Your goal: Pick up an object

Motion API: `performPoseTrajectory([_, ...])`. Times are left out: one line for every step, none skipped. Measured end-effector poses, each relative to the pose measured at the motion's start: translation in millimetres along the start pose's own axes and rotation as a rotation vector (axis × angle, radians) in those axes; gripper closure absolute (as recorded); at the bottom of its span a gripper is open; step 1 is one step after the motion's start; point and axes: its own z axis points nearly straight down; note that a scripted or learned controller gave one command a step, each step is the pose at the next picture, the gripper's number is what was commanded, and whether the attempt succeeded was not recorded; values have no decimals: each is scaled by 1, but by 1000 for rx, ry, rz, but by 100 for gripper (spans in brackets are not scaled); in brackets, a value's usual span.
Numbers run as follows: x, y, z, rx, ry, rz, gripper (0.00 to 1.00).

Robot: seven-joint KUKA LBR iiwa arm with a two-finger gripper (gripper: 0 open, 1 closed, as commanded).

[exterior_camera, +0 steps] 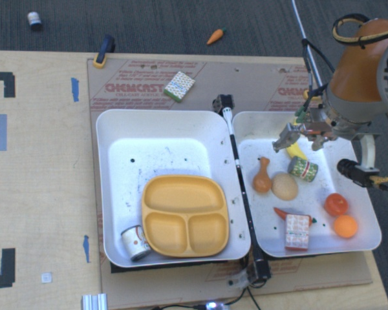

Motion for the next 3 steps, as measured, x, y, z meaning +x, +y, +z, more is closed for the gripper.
performPoseTrajectory([6, -5, 83, -3, -1, 1, 0])
performPoseTrajectory([15, -46, 101, -3, -1, 1, 0])
performPoseTrajectory([8, -85, 100, -5, -1, 1, 0])
